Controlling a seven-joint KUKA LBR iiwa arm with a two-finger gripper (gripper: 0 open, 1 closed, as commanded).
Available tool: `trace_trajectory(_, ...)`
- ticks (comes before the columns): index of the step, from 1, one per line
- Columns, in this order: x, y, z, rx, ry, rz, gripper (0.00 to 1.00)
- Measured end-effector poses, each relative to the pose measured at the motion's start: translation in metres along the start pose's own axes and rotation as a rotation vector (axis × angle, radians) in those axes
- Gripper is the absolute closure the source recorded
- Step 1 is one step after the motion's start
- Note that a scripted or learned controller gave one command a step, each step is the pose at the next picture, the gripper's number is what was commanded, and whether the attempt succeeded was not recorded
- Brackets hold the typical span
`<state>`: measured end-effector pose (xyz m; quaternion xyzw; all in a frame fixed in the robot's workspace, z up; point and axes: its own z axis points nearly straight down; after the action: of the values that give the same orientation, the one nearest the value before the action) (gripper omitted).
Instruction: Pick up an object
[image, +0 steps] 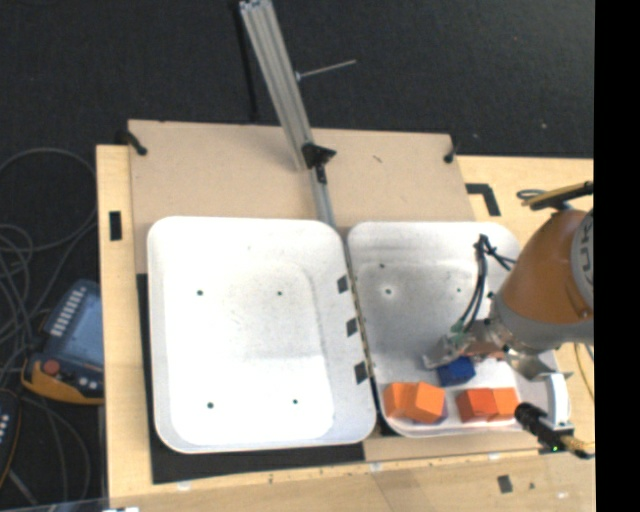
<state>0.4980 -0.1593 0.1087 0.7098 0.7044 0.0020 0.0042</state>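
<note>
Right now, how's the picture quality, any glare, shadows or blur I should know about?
Camera view: lighting is even and soft; the left bin looks bright and slightly washed out; the arm casts a faint shadow on the right bin; the whole frame is a bit soft, so the gripper over the blue block is hard to resolve.

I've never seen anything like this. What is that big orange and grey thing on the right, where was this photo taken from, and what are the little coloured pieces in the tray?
The camera sits above a bench, looking down at a slant. The orange and grey shape is a robot arm reaching in from the right. Its gripper, a two-finger hand, hangs low over the right white bin. Just below it lies a small blue block, and nearer the bin's front edge sit two orange blocks, one to the left and one to the right. I cannot tell whether anything is held; the blue block looks to be lying in the bin. The left white bin stands beside it.
</note>
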Motion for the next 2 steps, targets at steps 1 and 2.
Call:
trace_trajectory(1, -0.026, -0.014, -0.002, 0.008, 0.000, -0.005, 1.00)
trace_trajectory(2, 0.055, 0.043, -0.014, 0.004, 0.005, -0.019, 1.00)
